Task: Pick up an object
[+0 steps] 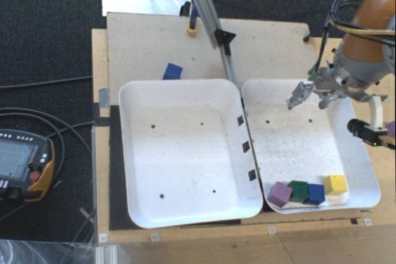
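Claw (pixel 312 96) — fingers spread, nothing between them — hung over right bin (pixel 371 185); purple block (pixel 279 193), green block (pixel 299 189), blue block (pixel 316 194) and yellow block (pixel 335 184) lay along its near edge.

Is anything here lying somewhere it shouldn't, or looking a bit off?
One thing stands out: a blue block lies on the bench board behind the left bin, outside both bins. The other blocks, purple, green, blue and yellow, huddle along the right bin's near edge.
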